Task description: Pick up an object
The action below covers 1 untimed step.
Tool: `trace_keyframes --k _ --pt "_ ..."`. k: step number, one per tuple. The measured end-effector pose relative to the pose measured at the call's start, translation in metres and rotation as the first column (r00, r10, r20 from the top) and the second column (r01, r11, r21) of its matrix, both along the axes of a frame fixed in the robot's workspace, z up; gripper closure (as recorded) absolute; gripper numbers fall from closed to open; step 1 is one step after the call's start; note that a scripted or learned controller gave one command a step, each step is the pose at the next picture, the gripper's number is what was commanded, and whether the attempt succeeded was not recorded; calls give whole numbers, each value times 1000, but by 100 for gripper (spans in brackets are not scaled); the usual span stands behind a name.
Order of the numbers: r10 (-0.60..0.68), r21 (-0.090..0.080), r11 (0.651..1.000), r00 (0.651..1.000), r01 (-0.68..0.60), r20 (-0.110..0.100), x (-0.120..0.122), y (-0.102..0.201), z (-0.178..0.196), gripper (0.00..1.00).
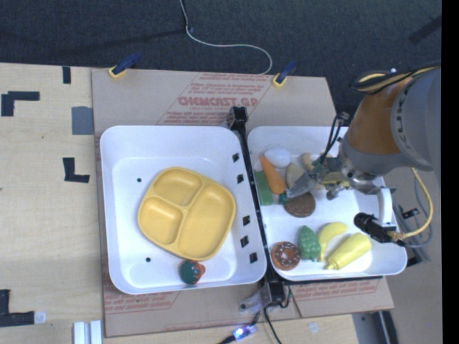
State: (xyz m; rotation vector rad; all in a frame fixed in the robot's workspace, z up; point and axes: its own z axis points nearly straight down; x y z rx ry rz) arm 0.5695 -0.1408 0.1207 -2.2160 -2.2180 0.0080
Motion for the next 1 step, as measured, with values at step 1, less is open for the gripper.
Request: trace_keyframes --k 1 --pt "0 2 1000 1000 0 11 2 1 -33 0"
